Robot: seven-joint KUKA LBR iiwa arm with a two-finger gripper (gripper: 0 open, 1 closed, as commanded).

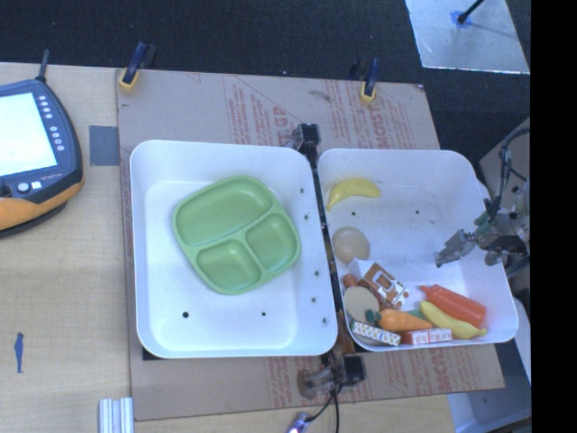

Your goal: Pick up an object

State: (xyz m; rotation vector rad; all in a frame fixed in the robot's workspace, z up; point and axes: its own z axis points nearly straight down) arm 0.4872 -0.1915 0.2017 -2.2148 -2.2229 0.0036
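Note:
The right bin (410,174) holds a yellow banana (352,190) near its back left, a pale round piece (351,243) below it, and a pile of toy food along the front: a brown and white box (386,287), a round slice (360,302), an orange carrot (403,320), a red pepper (454,304), a yellow piece (451,323) and a small red and white box (425,336). My gripper (462,246) hangs at the bin's right side, above the bare floor, with nothing seen between its fingers. It is a short way above and right of the red pepper.
The left bin (153,242) bears a green divided plate (236,233). A teach pendant (32,156) lies at the far left of the bench. Clamps (369,81) hold the cardboard sheet at the back, and cables sit at the front between the bins.

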